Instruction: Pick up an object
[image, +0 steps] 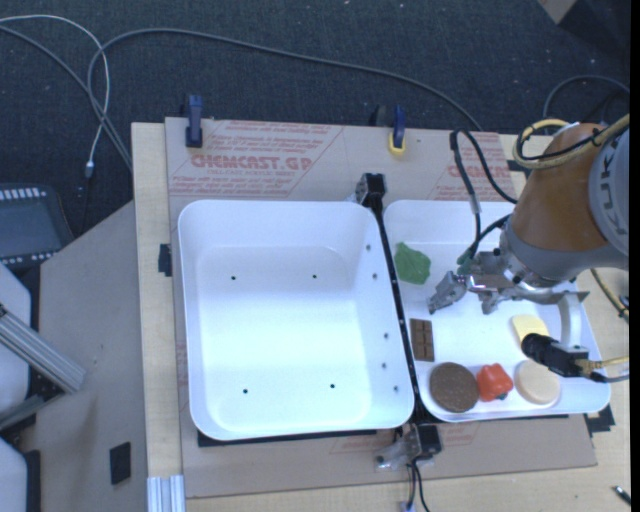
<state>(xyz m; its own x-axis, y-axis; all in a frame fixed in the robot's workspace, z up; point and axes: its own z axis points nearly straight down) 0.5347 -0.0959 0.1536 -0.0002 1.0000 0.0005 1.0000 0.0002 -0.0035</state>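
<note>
Along the near rim of the right bin (600, 400) lie a brown disc (454, 386), a small red piece (494, 381), a cream disc (538, 384), with a brown bar (422, 339) and a yellow block (527, 327) just behind. These look light and rigid — the discs flat, best pinched across their edges. Farther back sits a green lump (412, 264), probably soft and easiest to squeeze anywhere. The gripper (448, 292) hangs just beside it, holding nothing — fingers seem parted, tips low. The left bin (200, 330) sits alongside on the tabletop (150, 300).
</note>
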